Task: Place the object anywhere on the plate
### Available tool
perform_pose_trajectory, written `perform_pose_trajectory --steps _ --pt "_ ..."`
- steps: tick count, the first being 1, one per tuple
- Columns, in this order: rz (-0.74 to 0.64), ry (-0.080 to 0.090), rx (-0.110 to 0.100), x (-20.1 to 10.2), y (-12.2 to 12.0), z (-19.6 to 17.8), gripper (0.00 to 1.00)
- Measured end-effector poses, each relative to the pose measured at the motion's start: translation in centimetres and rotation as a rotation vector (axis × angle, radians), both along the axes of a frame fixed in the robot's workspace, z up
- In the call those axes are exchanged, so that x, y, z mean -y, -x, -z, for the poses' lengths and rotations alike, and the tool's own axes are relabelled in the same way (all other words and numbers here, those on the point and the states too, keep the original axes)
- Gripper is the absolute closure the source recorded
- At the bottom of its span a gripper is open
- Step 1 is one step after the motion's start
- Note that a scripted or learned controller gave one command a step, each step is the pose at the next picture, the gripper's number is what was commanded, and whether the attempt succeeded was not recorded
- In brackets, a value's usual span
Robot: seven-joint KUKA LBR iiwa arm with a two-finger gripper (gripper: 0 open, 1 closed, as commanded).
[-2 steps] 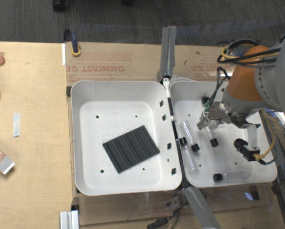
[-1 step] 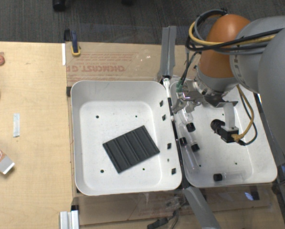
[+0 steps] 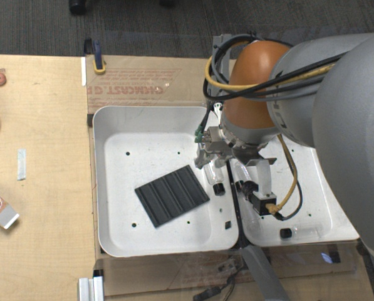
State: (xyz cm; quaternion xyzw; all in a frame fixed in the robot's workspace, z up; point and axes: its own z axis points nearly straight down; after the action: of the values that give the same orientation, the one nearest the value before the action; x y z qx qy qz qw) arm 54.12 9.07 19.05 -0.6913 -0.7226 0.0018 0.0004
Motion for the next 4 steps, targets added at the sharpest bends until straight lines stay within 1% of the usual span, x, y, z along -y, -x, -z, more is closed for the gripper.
perform_pose_trajectory --steps 1,2,3,4 --pt "0.086 0.002 0.001 -1.3 -6.7 -2.3 1.0" --pt "-0.469 0.0 0.002 0.2 -7.7 -4.4 1.0" --pt "-0.905 -0.001 0.004 -5.8 -11.8 -11.8 1.0" --pt "-1.145 -0.002 0.004 -11.0 -10.4 -12.5 1.0"
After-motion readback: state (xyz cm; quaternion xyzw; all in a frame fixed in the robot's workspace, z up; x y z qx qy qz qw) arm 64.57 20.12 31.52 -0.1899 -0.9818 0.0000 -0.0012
